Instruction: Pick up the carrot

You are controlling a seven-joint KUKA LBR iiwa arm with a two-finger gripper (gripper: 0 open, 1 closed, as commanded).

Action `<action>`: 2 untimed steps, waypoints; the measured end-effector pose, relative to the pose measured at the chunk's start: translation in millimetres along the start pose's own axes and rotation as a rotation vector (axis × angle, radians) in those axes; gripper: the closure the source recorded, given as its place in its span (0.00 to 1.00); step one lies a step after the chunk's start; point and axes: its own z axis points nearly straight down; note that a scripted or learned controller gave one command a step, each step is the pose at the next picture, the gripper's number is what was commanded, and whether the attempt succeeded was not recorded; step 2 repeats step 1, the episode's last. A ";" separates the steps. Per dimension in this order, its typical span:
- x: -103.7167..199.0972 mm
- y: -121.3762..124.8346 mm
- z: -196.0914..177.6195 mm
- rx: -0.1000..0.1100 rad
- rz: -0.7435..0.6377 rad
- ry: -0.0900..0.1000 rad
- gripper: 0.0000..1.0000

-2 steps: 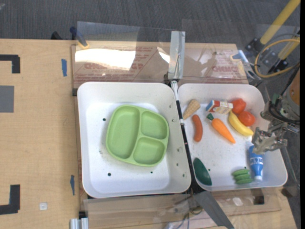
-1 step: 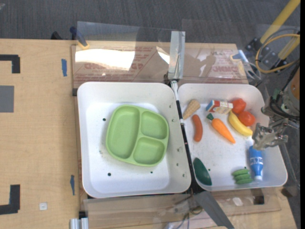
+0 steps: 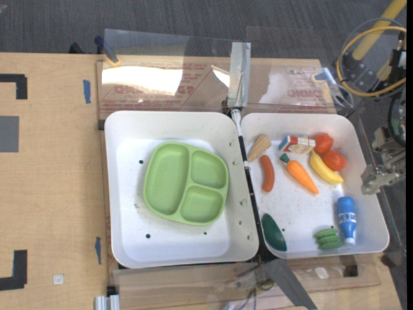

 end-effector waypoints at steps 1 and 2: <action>30.1 15.9 92.4 -0.016 -0.171 -0.003 1.00; 30.1 15.9 92.4 -0.016 -0.171 -0.003 1.00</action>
